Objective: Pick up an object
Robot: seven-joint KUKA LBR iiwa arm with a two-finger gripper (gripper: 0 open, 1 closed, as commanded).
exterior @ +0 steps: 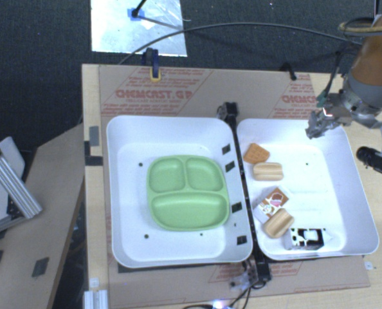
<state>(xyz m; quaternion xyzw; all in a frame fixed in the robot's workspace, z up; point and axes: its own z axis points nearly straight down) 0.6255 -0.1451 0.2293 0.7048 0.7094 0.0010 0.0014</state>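
- Arm at upper right of frame, grey with orange band, reaching in from the right edge.
- End effector over the upper right corner of the right bin; too small and blurred to tell how far open it is; nothing seen between its tips.
- Right bin contents, all on its left half, well apart from the end effector:
- waffle-like orange piece near the top left of the bin
- tan bread roll just below it, touching or nearly
- small printed packet at mid-left
- second tan roll just below the packet, tilted
- black-and-white item at the bin's lower edge
- Left bin at frame centre-left holds a green divided plate, three compartments, lying flat.
- Both bins sit on a cardboard sheet on the worktop.
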